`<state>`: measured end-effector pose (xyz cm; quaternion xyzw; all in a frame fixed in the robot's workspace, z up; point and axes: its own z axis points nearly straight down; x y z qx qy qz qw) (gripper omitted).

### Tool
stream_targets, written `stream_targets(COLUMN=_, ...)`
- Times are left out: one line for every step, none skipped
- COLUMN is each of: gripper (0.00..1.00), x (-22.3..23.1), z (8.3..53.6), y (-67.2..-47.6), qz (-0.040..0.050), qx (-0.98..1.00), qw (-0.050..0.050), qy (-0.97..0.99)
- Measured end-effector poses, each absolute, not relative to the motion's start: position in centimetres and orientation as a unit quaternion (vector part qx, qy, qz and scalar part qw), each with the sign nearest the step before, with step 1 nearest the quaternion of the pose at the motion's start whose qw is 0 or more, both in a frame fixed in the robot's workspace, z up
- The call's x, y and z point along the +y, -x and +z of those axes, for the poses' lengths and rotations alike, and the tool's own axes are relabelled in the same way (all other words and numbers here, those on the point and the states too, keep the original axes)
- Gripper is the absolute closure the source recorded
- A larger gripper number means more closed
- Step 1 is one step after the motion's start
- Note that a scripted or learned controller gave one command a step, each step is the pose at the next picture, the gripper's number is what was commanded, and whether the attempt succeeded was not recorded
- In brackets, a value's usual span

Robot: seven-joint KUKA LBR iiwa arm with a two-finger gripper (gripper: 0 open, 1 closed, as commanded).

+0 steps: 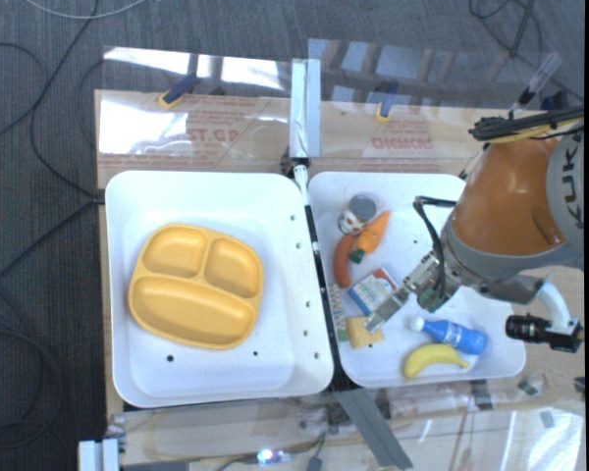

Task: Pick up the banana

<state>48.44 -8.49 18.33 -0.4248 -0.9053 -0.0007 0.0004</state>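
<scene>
I am seeing the gripper point(385, 314) hovering over the right bin's point(491, 366) middle, jaws apparently spread and holding nothing, so I am steering toward the banana point(434, 361) at its front edge, beside the blue bottle point(455, 337).

On my bench point(216, 126), the divided tray point(196, 285) lies in the left bin point(147, 189); the banana point(434, 361) lies at the right bin's point(412, 186) near edge, just before the bottle point(455, 337).

arm point(515, 214) cut off at right edge; right bin point(398, 186) far side hidden beneath it.
</scene>
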Motion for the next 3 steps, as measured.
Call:
stream_targets(gripper=0.00, x=-11.9, z=13.5, y=-48.3, qz=0.0003, qx=-0.930, qw=0.001, qy=0.367)
stream_targets(gripper=0.00, x=-9.3, z=22.4, y=-48.5, qz=-0.0004, qx=-0.974, qw=-0.001, qy=0.226)
stream_targets(gripper=0.00, x=-12.9, z=14.6, y=-48.4, qz=0.0004, qx=-0.993, qw=0.001, qy=0.116)
